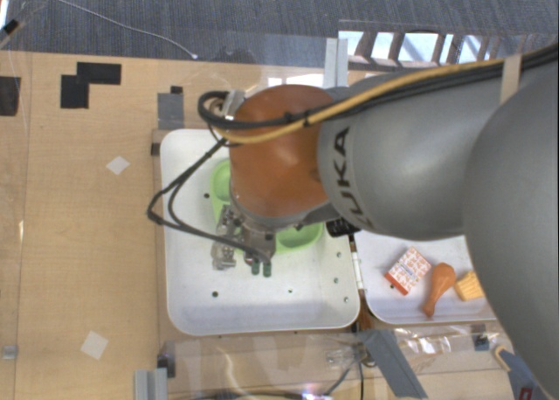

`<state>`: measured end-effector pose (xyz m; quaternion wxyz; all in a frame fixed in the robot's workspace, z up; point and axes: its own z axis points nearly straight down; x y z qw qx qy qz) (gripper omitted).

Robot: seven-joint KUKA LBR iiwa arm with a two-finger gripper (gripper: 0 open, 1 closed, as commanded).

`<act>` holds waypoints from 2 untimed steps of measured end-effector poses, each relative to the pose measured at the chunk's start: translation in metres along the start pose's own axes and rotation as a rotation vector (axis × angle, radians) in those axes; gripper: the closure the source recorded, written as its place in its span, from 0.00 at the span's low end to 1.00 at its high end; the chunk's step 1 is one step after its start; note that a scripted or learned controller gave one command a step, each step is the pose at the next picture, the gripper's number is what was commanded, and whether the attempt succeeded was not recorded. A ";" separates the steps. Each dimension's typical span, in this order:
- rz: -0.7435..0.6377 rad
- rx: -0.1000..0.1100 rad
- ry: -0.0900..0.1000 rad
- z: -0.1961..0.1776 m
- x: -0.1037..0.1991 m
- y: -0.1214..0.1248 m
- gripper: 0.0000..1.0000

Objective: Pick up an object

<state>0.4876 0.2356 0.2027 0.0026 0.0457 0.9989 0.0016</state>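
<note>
Hand (247, 258) — over green object (301, 236)

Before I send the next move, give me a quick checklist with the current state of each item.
1. Pincer over the left bin: ok, it hangs above the bin floor.
2. Target near the pincer: ok, a green object lies beside it, mostly covered by the wrist.
3. Object between the pincer's tips: cannot tell, the wrist blocks the view.
4. Cables free of the bin rim: ok, the loops hang over the bin without snagging.
5. Other candidates: ok, a red-and-white box, a drumstick and a yellow piece lie in the right bin.
</note>
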 end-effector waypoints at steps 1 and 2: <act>0.000 -0.005 -0.007 -0.013 -0.002 0.001 1.00; -0.232 -0.001 -0.001 -0.004 0.000 0.000 1.00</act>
